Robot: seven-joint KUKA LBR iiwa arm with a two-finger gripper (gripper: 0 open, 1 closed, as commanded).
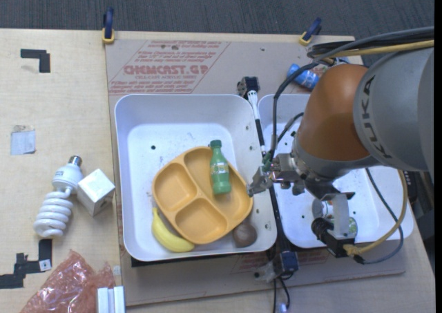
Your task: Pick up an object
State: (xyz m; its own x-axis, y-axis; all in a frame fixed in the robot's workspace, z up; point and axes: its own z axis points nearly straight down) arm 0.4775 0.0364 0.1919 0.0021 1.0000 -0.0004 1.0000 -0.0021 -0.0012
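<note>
The left bin (138,125) holds an orange divided plate (197,201) with a green bottle (219,170) lying across its right side. A yellow banana (168,234) pokes out from under the plate's lower left edge. A small brown round object (244,235) rests by the plate's lower right corner. My gripper (261,182) hangs over the wall between the two bins, just right of the plate's edge and the bottle. The grey and orange arm (338,121) hides most of it. I see nothing held in it.
The arm covers much of the right bin (387,222), with cables looping over it. A blue object (304,77) lies behind that bin. On the bench left of the bins sit a spiral light bulb (55,204), a white cube (95,191) and a red mesh bag (65,284).
</note>
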